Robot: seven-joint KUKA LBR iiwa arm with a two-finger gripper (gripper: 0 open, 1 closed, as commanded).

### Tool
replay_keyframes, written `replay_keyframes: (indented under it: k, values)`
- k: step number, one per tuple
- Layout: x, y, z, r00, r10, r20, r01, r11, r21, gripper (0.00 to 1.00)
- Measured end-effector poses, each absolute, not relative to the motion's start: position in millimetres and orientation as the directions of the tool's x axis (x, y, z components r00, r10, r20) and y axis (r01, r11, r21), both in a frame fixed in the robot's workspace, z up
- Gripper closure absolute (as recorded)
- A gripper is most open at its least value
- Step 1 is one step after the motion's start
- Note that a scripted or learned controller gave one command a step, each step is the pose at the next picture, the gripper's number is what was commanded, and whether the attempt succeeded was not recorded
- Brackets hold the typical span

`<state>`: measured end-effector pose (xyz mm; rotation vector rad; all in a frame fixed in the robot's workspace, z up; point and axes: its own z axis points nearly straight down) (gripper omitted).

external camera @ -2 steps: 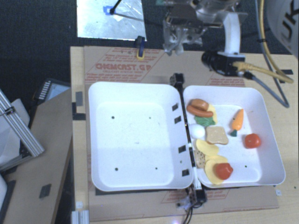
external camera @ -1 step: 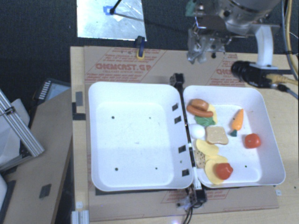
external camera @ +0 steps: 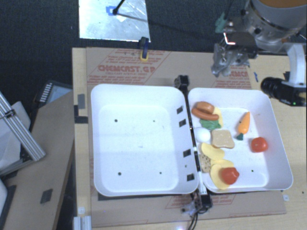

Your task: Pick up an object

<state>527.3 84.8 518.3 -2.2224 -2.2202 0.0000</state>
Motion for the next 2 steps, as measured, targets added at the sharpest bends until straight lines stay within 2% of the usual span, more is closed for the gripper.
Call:
replay_keyframes:
  k: [1, 2]
  values:
    - [528.8, 151.7, 420.8, -0.008, 1.0, 0.0, 1.0, 0.008, -0.003, 1.0]
    - [515.2, 237.9, 529.5, -0.011, 1.0, 0.006, 1.0, 0.01, 0.01, 1.0]
